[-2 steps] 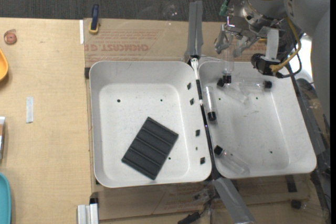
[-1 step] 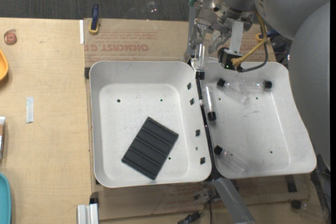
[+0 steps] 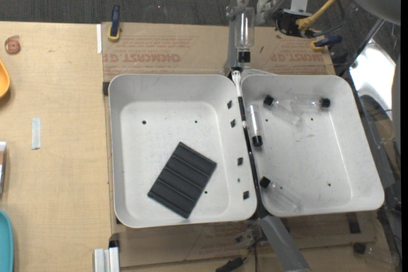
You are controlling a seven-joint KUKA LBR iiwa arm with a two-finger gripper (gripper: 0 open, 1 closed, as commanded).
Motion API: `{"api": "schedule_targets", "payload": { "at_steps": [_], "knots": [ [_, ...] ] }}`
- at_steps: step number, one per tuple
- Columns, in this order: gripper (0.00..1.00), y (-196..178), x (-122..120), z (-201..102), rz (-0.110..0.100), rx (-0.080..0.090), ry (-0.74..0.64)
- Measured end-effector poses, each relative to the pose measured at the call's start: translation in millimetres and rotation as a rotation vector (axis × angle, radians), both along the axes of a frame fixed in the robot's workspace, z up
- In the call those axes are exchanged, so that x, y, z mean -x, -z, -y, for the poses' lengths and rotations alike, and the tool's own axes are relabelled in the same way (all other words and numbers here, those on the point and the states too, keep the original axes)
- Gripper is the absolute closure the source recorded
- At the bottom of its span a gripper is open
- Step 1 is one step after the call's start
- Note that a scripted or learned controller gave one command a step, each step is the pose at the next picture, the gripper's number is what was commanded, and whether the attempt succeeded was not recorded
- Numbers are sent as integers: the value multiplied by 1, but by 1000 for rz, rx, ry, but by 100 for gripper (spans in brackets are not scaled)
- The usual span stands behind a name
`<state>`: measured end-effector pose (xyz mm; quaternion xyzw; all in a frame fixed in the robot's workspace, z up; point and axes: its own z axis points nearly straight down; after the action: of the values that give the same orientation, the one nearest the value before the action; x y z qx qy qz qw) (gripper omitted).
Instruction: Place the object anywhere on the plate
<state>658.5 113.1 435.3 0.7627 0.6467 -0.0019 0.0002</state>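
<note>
A black ribbed plate [image 3: 183, 179] lies tilted in the left bin [image 3: 127, 137], toward its front. My gripper [image 3: 244, 8] hangs high over the back edge where the two bins meet. It is shut on a clear tube [image 3: 242, 35], which hangs upright below the fingers with its black cap [image 3: 241, 57] at the bottom. The tube is well above and behind the plate, to its right.
The right bin [image 3: 344, 156] holds several more clear tubes with black caps: one along its left wall [image 3: 255, 127], one at the back [image 3: 296, 105], one at the front left [image 3: 278, 194]. A cardboard sheet [image 3: 172, 51] lies behind the bins. A blue clamp [image 3: 115, 17] stands at its back left.
</note>
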Motion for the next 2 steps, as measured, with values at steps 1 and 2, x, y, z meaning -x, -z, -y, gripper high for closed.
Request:
{"api": "schedule_targets", "payload": {
  "at_steps": [1,2],
  "knots": [
    [100,-4,-1,-76,-1,0,-269],
    [100,-6,104,-12,-1,-2,-800]
  ]
}}
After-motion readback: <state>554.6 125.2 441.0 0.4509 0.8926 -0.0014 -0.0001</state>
